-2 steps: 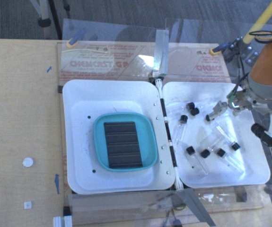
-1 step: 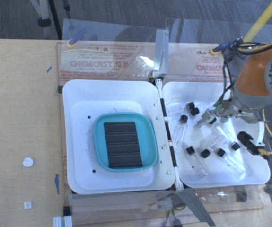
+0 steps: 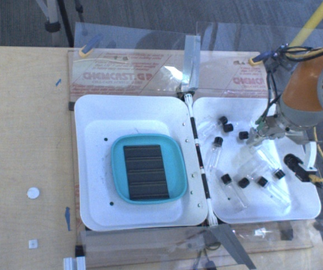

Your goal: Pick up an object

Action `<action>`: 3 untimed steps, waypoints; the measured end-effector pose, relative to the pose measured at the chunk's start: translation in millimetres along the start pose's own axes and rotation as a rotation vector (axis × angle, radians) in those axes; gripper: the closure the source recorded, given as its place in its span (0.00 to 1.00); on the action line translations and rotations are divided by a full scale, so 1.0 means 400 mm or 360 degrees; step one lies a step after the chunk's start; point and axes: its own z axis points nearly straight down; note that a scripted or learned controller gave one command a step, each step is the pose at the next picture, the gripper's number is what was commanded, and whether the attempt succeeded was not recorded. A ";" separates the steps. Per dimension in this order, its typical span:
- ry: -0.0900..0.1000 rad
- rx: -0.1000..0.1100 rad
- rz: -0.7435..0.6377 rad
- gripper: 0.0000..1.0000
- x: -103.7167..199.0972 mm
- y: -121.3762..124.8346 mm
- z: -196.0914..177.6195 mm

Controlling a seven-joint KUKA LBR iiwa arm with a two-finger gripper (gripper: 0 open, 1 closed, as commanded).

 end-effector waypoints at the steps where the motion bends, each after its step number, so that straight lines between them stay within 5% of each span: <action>1: 0.0000 0.0000 0.0000 0.00 0.000 0.000 0.000; 2: 0.0001 0.0009 0.0047 0.00 -0.048 -0.090 0.028; 3: 0.0001 0.0007 0.0017 0.00 -0.035 -0.108 0.027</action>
